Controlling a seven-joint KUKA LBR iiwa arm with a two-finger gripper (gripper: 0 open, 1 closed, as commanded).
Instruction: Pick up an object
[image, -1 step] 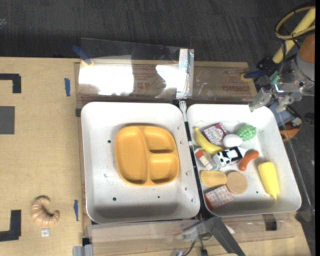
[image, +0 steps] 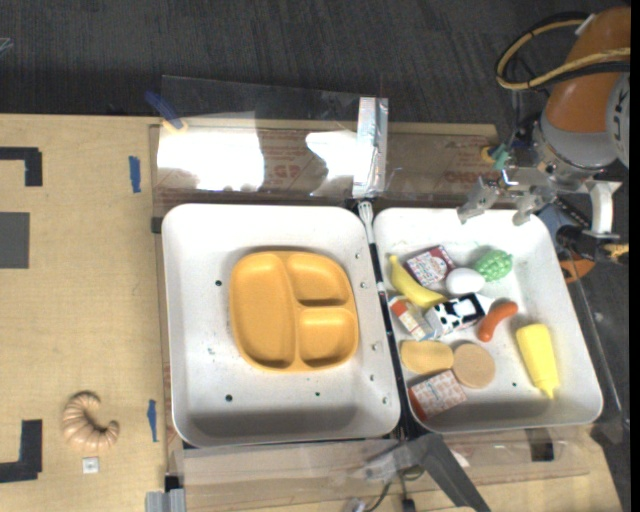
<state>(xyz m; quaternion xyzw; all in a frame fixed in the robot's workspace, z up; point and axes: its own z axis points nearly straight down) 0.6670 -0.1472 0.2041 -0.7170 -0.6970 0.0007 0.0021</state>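
Note that the arm (image: 590, 90) is cut off by the frame edge, right of the right bin (image: 575, 330); labels inside it are illegible.

A: Room in the right bin (image: 575, 330)?
B: Bare floor at twelve; toys crowd from centre to six.
A: The left bin (image: 190, 300)?
B: A yellow tray (image: 292, 307) fills its middle; edges seem free.

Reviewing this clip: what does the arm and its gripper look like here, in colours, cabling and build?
The arm is grey at the wrist with a rounded orange section above it. Yellow and black cables loop beside it. The gripper is pale grey metal with two slim fingers, and a small yellow-and-blue fitting sits by its base.
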